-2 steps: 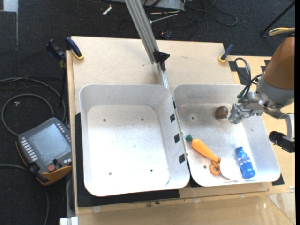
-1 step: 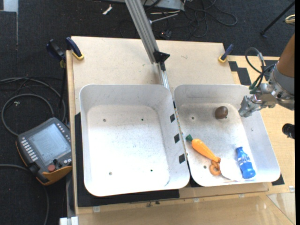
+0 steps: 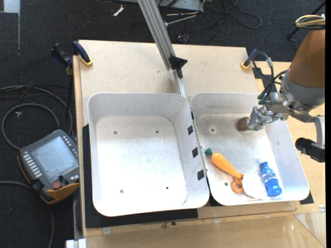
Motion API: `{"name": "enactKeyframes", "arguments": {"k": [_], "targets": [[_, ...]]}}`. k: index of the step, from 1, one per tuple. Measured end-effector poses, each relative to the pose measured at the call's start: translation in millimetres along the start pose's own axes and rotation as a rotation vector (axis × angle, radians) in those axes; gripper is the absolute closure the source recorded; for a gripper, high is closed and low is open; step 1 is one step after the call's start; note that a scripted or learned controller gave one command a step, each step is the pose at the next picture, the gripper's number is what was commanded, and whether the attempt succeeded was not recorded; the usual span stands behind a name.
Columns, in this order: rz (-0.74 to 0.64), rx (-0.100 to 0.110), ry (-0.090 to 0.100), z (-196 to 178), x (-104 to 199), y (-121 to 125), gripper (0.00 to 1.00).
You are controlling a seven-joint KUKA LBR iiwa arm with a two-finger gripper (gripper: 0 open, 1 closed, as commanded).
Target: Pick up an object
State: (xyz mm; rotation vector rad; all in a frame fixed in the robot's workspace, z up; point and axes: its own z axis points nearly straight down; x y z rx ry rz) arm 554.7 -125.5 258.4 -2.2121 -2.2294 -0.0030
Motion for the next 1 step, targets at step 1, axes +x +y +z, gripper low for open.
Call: {"name": "enactKeyframes", "arguments": {"k": [1], "targets": [[0.0,0.002,-0.001,12.4,47.1,-4.4,1.0]]}}
